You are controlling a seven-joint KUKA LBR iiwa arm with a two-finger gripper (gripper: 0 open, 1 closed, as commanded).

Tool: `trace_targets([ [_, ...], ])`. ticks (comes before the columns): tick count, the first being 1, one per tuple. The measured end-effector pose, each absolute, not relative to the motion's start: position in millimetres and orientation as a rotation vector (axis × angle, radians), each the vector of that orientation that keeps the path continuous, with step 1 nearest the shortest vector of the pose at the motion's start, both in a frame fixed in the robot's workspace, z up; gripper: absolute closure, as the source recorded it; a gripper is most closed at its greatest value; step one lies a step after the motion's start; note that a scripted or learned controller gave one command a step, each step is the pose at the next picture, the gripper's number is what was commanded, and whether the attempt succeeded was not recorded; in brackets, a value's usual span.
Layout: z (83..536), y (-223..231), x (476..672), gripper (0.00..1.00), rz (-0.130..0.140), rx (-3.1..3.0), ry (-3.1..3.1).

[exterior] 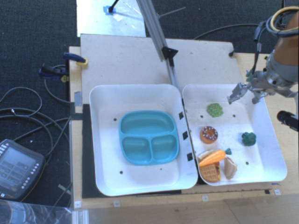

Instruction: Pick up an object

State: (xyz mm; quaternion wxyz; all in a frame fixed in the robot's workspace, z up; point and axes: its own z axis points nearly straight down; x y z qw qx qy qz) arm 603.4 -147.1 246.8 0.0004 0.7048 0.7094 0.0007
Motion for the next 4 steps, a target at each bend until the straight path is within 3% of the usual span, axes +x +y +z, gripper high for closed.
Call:
trace_targets([
  [1,246.8,-147.1,603.4,0.0,0.003,2.214,2.228],
  [4,88.8,-145.7,599.4,0.0,-0.004,2.224,2.224],
])
